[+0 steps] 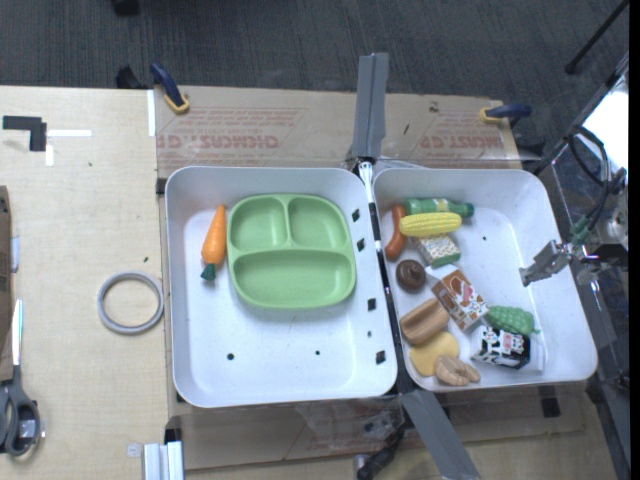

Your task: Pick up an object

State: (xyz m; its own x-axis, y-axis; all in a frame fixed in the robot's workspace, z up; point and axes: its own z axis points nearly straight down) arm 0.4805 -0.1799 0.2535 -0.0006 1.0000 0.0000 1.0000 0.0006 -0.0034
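Hand (548, 261) sits at the far right edge of the right bin (520, 193), over bare white floor, nothing between its fingers; open or clenched, can't tell at this size. Step in hand looks like the approach, no grasp yet. Candidate objects all lie to the hand's left in the same bin: green grape-like piece (511, 319) and cow-print carton (501, 347) nearest, just below-left of the hand; snack box (459, 299), hot dog bun (423, 319), chocolate donut (410, 273) further left; corn cob (430, 224) and green item (436, 206) up-left. Left bin (270, 368), well apart from the hand, holds a green divided plate (291, 250) and a carrot (213, 238) beside it. Next move likely needs a shift left and down onto one item; the pile is crowded, pieces touching, so picking a loose edge piece like the grapes seems safest.
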